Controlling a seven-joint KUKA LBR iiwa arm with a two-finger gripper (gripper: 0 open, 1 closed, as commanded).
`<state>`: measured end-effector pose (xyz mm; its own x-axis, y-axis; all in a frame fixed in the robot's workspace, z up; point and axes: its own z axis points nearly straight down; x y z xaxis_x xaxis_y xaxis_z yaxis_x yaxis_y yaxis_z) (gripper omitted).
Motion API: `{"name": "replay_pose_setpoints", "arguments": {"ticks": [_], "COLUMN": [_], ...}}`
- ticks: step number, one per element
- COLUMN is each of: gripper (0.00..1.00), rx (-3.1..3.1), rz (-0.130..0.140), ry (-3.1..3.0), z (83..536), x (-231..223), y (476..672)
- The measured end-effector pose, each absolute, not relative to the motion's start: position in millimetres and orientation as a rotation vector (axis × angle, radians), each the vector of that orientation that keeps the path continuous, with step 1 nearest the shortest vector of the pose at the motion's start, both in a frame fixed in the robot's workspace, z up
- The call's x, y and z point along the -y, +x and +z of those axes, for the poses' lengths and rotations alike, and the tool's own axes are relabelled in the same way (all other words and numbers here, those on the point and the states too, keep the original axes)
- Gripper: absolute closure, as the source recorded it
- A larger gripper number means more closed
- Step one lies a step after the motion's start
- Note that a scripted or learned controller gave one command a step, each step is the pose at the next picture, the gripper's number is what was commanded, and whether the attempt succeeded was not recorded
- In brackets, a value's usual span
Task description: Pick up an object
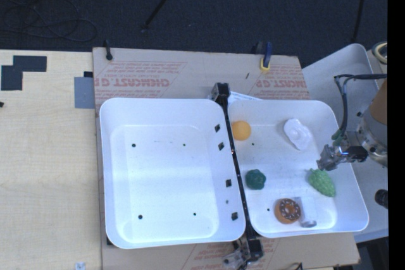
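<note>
Now the arm reaches in low from the right, gripper just above the green leafy object in the right bin. Whether the claw is parted or closed, I cannot tell.

We see smooth, glossy white plastic bins resting on matt brown cardboard beside pale wood bench.

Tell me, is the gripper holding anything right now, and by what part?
Cannot be told. The gripper sits at the right bin's right side, just above the light green lump, but no object shows between its fingers.
</note>
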<state>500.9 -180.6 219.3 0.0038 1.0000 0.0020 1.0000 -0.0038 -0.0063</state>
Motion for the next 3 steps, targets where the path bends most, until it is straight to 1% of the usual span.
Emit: {"name": "replay_pose_setpoints", "arguments": {"ticks": [3], "gripper": [1.00], "rx": [2.216], "rz": [0.008], "ry": [-2.215], "z": [247.7], "x": [183.5], "y": [500.8]}}
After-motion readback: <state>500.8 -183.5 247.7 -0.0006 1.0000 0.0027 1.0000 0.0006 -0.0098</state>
